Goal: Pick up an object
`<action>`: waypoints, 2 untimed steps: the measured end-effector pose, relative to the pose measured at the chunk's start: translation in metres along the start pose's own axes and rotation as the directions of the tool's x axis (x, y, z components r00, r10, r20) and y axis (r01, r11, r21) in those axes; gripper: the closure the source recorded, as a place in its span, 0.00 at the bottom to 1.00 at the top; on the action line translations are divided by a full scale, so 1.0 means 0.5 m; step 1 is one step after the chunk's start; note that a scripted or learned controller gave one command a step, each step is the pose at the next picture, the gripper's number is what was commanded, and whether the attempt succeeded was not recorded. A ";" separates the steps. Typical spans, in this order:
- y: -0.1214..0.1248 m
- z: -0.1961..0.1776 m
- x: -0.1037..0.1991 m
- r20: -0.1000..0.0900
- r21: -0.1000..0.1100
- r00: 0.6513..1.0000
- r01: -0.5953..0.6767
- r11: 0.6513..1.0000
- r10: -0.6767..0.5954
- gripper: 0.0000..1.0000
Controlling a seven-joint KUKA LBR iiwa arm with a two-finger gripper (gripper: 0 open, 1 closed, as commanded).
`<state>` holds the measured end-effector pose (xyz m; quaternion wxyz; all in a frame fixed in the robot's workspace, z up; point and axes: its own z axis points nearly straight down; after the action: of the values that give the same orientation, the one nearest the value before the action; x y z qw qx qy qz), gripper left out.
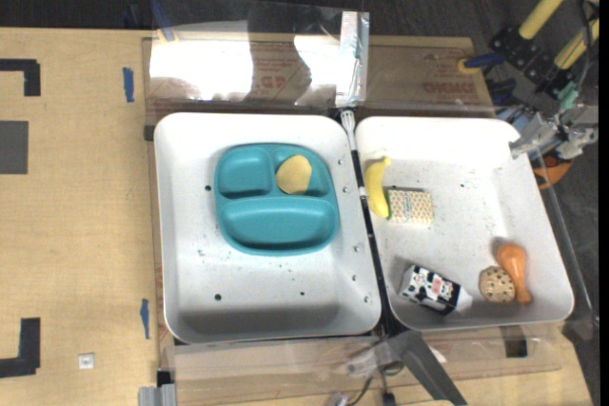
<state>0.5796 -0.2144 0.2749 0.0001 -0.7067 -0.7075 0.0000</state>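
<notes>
The arm [561, 136] hangs over the right bin's [457, 140] far right rim; whether its grip is open or shut cannot be told. The banana [378, 188], box [409, 206], can [433, 290], cookie [496, 283] and drumstick [514, 262] lie well apart from it, with bare floor between

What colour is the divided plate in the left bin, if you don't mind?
Teal; the plate shows best in the camera view.
</notes>
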 end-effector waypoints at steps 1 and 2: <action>-0.175 0.289 -0.001 -0.005 0.010 1.000 -0.006 1.000 0.006 0.00; -0.188 0.359 0.014 -0.009 -0.003 0.999 0.045 0.999 -0.045 0.00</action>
<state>0.4857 -0.2073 0.0956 0.0022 -0.6907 -0.7231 -0.0044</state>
